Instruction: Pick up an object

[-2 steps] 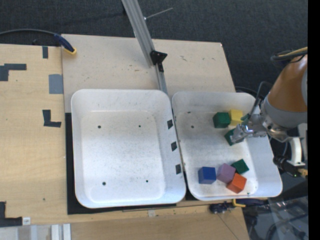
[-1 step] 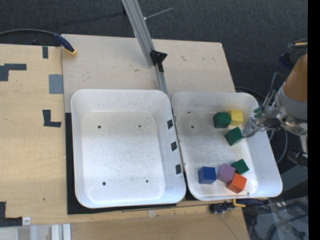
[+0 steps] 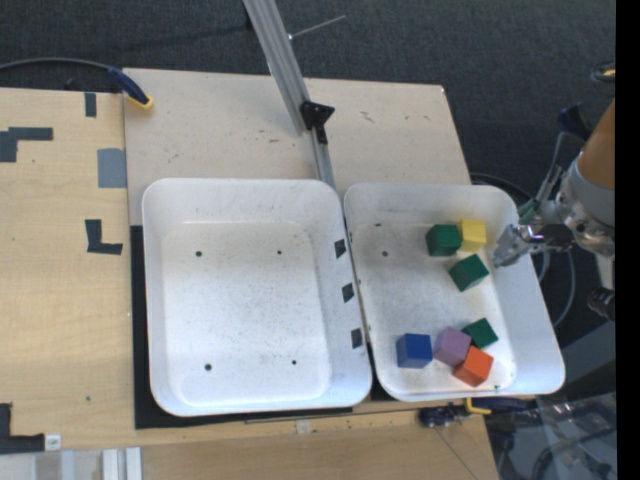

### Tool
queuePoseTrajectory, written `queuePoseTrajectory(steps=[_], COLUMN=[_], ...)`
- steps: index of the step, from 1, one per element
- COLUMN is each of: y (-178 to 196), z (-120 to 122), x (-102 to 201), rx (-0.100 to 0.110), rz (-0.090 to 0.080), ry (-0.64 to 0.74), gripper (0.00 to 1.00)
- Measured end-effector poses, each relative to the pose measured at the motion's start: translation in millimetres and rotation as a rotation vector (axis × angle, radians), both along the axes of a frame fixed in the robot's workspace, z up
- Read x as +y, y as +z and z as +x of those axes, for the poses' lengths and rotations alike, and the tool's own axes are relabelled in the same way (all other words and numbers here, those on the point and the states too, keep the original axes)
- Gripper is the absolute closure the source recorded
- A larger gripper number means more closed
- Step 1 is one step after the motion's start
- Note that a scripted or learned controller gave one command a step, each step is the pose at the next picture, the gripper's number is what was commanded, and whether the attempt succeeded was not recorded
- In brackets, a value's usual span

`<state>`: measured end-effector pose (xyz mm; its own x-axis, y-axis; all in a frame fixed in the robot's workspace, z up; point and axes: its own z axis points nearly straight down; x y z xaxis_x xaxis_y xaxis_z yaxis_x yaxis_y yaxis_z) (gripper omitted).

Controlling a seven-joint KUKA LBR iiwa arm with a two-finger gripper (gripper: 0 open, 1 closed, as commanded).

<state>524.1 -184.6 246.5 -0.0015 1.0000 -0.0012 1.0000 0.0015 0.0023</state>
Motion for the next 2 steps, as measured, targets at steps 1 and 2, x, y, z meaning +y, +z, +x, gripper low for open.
queuePoseTrajectory(steps=[1, 2], y=[-7.7, -0.5], z=[5.7, 22.8], x=[59.7, 112.5], rx=[0.004, 0.003], rz=[0.003, 0.003], ry=[0.005, 0.006], gripper=[1.0, 1.0])
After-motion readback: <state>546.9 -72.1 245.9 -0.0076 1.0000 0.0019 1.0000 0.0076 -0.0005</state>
